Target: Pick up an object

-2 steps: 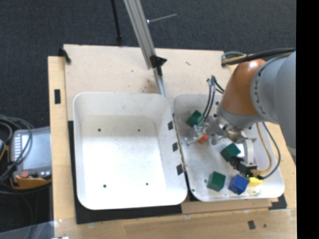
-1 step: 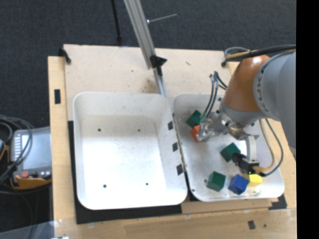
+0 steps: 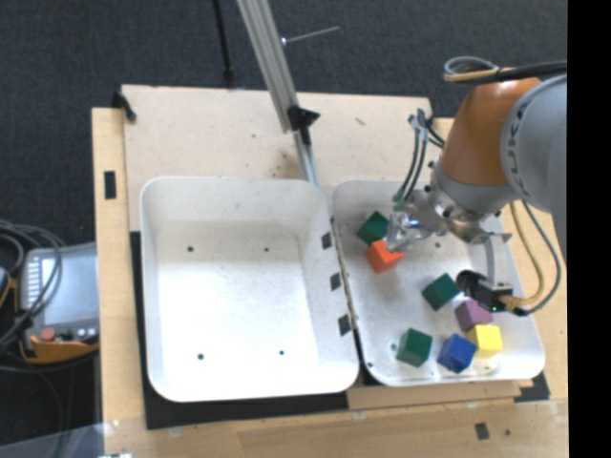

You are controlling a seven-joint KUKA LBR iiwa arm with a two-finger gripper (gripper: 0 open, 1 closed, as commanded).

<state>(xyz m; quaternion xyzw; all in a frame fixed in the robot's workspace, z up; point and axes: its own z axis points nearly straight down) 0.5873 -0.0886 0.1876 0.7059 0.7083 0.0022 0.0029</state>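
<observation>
My gripper [image 3: 401,237] hangs low over the back left part of the right bin [image 3: 382,365]. Its tips sit just right of an orange block [image 3: 383,254] and a dark green block [image 3: 373,227], close to both. Whether either block is between the fingers I cannot tell. Further right lies another green block [image 3: 440,291]. Along the bin's front sit a green block [image 3: 414,346], a blue block [image 3: 457,352], a yellow block [image 3: 486,339] and a purple block [image 3: 472,314].
The left bin [image 3: 158,256] stands beside the right one, sharing a raised rim in the middle. A slanted metal pole [image 3: 272,60] rises behind the bins. Cables [image 3: 535,256] loop off the wrist over the right bin's right side.
</observation>
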